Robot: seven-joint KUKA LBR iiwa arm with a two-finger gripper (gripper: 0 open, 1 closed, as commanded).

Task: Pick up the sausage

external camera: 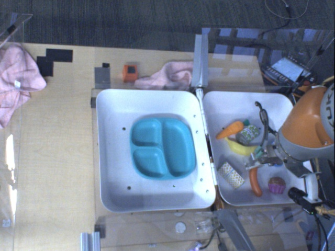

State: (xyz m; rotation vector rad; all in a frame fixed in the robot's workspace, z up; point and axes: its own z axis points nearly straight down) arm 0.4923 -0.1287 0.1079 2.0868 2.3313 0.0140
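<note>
Jaws are being held just above the far end of the sausage (255, 182), at the gripper (258, 161); whether they are spread or pressed together cannot be told from this slant, and nothing is being seen pinched between them. The sausage is lying in the right bin (282, 103), near its near edge, running roughly near-to-far, with a patterned packet (231, 174) to its left and a purple cupcake (277, 184) to its right. A banana (241, 148), a carrot (230, 130) and a small can (248, 134) are lying farther back. The sausage is being judged light, smooth, slightly yielding and prone to rolling; its middle, taken across the narrow width, is being recommended as the hold. Room is being judged tight: both neighbours are lying close and the near bin wall is just beyond. The left bin (112, 140), carrying a blue divided plate (162, 146), is offering open space.
</note>
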